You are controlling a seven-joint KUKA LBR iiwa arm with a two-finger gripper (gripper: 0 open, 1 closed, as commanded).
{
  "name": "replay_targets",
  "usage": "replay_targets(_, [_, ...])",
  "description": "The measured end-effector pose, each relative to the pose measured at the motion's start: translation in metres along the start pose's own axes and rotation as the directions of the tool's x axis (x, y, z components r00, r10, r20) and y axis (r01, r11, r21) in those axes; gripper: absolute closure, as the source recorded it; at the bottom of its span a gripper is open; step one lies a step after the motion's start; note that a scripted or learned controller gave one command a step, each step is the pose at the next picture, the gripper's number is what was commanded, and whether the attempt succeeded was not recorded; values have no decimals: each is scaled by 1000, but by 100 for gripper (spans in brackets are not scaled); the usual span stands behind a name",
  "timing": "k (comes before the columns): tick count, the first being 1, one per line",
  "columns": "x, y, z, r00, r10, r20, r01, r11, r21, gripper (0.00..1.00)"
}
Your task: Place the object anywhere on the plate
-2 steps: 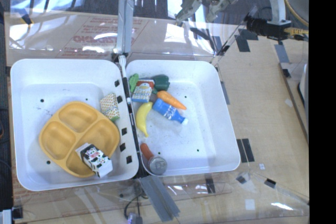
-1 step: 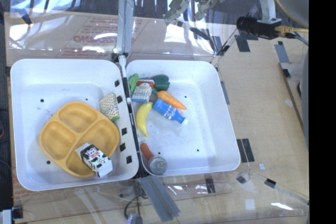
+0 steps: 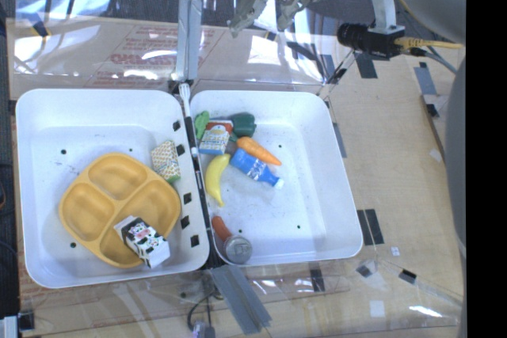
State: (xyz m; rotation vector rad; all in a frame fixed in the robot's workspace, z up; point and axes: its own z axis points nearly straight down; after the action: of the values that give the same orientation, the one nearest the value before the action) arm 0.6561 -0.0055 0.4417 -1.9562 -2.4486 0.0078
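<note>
**Two bins below, and the hand hangs high with nothing in it**

Two white bins sit side by side on the table, and the hand hovers beyond their far edge, up near the top of the camera view. Its fingers are spread wide apart and nothing lies between them, so no object is gripped.

Below and to the left of the hand, the left bin carries the yellow plate, a sectioned dish lying flat. A cow-patterned carton already rests on the plate's near rim, at the point farthest from the hand. A small patterned packet lies just beside the plate's far-right edge, touching or nearly touching it, but on the bin floor rather than in a compartment.

Almost straight below the hand, the right bin holds the loose pile: a banana, a carrot, a blue bottle, a green item, a small box and a can in the near corner. They crowd the divider side, several touching, which would likely make a clean pick awkward.

Judging by the carton on the plate, the placement looks done, and the raised, open hand fits a release-and-retreat pose.
</note>
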Motion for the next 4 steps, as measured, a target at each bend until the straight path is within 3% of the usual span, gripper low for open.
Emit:
replay_targets(1, [8, 2, 0, 998, -61, 0, 61, 998, 1, 0])
replay_targets(2, [9, 2, -11, 998, -66, 1, 66, 998, 1, 100])
replay_targets(4, [11, 4, -32, 997, -76, 2, 76, 997, -1, 100])
